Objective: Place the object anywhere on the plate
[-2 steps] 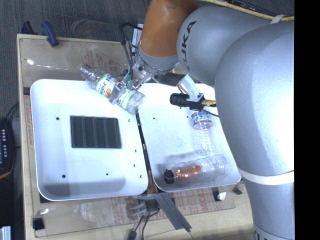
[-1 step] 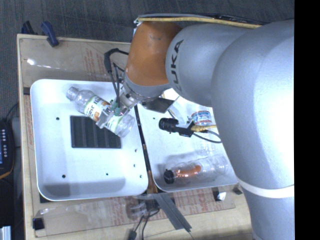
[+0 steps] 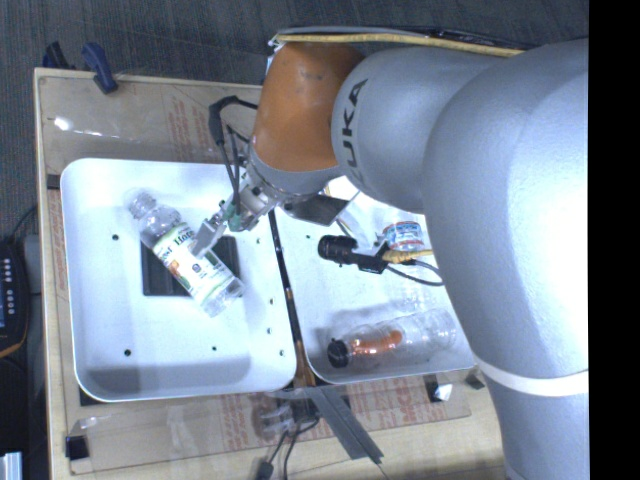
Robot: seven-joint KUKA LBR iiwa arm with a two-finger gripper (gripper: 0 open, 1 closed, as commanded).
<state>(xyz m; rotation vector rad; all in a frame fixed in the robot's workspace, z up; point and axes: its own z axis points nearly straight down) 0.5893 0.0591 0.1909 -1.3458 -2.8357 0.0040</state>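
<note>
A clear water bottle [image 3: 185,253] lies tilted across a dark plate [image 3: 160,273] near the middle of the left bin [image 3: 100,348]. The gripper [image 3: 212,234] hangs at its upper side; I cannot tell its grip. Best to release gently and lift straight up.

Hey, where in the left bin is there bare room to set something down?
Free: the left white bin's floor left of the dark square plate, and the strip below it toward the near wall. Crowded: the clear plastic water bottle lying across the plate, with the pincer beside it.
</note>
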